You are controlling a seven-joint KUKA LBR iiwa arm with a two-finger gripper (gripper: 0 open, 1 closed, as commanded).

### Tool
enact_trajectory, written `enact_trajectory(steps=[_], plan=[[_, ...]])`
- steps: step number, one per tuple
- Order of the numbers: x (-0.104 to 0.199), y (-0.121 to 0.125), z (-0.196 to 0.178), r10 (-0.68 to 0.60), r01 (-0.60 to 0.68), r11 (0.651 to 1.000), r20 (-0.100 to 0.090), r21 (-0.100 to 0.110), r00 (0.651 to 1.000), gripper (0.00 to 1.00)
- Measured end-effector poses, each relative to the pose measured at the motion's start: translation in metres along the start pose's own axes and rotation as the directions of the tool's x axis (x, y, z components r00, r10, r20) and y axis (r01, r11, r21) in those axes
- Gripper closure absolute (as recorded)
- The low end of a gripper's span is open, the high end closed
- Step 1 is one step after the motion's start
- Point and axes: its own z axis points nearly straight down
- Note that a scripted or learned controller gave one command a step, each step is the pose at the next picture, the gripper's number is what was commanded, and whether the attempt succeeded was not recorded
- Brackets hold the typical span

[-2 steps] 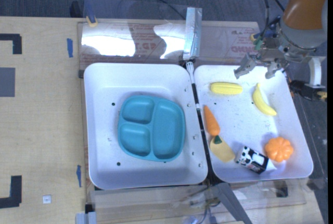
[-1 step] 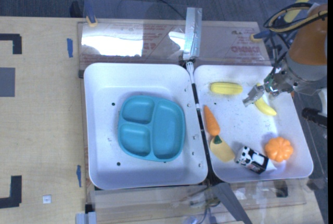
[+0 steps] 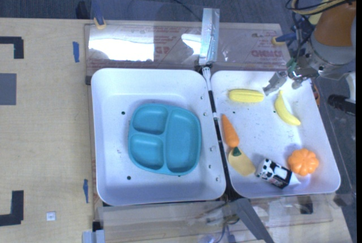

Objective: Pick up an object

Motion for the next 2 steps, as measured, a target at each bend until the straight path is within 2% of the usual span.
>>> enact_trajectory(steps=[1, 2], plan=[[-0.024, -0.016, 0.075, -0.015, 0.015, 1.0, 0.0, 0.0, 1.0, 0.0], [-0.044, -0.031, 0.011, 0.179, -0.179, 0.984, 0.002, -0.001, 0.984, 0.0]])
